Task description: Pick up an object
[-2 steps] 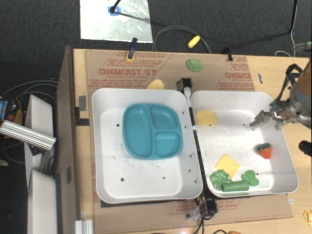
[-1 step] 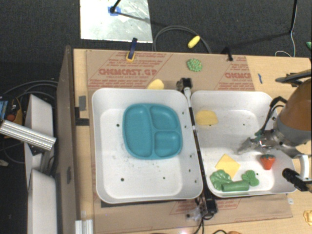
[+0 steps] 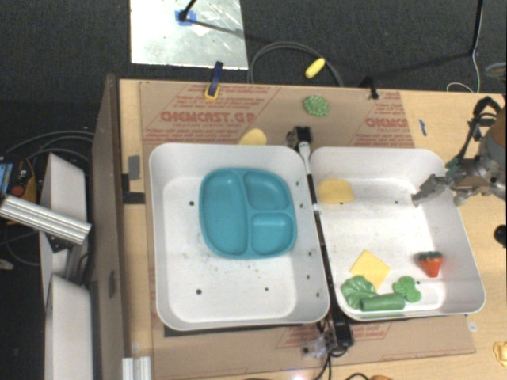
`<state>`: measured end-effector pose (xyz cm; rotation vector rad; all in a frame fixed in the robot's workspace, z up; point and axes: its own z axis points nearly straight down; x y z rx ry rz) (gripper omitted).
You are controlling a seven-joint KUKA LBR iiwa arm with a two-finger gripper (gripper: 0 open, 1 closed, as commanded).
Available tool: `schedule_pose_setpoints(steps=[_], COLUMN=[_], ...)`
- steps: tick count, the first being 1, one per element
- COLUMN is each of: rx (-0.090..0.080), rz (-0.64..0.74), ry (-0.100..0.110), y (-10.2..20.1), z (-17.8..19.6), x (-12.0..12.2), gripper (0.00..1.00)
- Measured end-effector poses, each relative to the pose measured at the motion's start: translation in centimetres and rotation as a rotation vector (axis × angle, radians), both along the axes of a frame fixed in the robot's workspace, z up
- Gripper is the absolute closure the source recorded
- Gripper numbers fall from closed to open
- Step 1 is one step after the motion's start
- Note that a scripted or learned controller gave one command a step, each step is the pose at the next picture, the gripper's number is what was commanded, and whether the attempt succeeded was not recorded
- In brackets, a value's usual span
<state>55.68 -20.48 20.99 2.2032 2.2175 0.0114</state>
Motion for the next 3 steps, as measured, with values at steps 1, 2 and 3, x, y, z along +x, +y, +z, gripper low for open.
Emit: schedule_pose_setpoints(steps=[1, 2, 3], rx=[0.008, 0.007, 0.005], rz=[-0.008, -0.006, -0.005], ry=[0.023, 0.02, 0.012], y=[-0.2, 0.1, 0.0], z=[-7.8, -11.7, -10.4], x=[-5.0, -7.2, -6.9], gripper=[0.0, 0.0, 1.0])
